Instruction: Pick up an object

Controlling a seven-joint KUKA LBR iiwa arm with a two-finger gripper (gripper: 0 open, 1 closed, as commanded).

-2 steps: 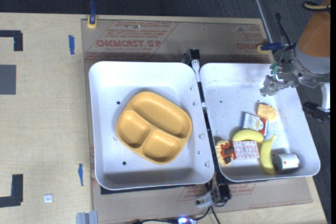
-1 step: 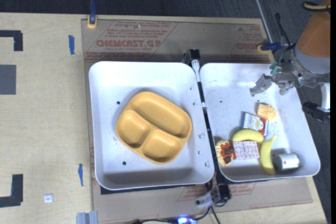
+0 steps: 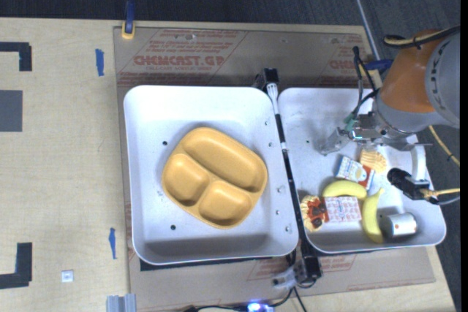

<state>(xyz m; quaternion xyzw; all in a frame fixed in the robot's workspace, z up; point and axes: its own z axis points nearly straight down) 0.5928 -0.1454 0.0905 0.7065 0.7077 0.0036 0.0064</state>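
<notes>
hovering gripper [image 3: 338, 141] low in right bin [image 3: 307, 109], over bare floor. jaw state: cannot tell. nothing being held visibly. banana [image 3: 352, 191], packet [image 3: 338, 210], can [image 3: 399, 224] lying near front wall. remaining: grasping one, lifting.

"How many bins do you count?"

"Two white bins [image 3: 146, 113], and one yellow tray [image 3: 213, 175] with three hollows."

"And over to the right of the yellow tray?"

"One banana [image 3: 371, 215], two printed packets [image 3: 338, 210], one pale waffled piece [image 3: 372, 157] and one small silver cylinder [image 3: 399, 225]."

"So five loose things there?"

"Five, as far as I can tell from where I stand."
</notes>
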